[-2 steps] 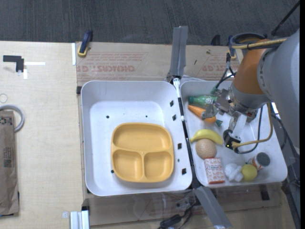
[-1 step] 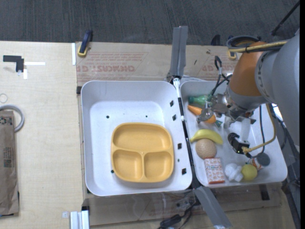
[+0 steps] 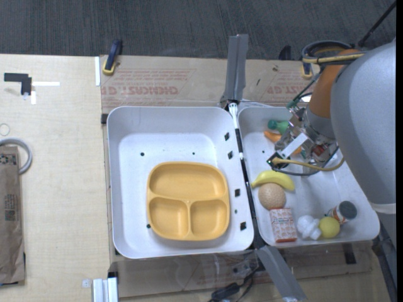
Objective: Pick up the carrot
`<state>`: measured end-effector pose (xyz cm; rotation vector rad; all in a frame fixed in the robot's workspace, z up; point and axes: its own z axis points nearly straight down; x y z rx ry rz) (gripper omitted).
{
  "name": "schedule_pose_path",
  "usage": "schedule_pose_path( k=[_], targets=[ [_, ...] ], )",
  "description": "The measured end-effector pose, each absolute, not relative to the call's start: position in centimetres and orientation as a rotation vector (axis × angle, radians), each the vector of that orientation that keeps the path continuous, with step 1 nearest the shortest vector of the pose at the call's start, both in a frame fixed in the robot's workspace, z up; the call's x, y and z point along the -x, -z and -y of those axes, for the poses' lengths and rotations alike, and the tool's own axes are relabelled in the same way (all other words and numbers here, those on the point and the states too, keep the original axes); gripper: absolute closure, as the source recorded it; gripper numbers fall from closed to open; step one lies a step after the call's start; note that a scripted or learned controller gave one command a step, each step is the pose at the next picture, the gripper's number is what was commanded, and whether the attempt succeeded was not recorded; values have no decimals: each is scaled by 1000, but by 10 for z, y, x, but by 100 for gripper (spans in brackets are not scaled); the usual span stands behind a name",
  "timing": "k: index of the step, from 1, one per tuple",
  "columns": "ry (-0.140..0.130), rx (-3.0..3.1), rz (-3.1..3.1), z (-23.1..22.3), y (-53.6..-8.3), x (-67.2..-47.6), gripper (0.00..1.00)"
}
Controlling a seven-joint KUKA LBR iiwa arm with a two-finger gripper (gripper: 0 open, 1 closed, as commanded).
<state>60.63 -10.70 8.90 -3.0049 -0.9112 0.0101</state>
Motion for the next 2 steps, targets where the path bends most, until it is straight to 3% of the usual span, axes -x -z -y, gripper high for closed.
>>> schedule_pose_path(
  k=[1,2],
  targets=[
    [-12,3092,558,127,-272,-576,0],
    [-13,3045,769,119,-283,-537,0]
  ],
)
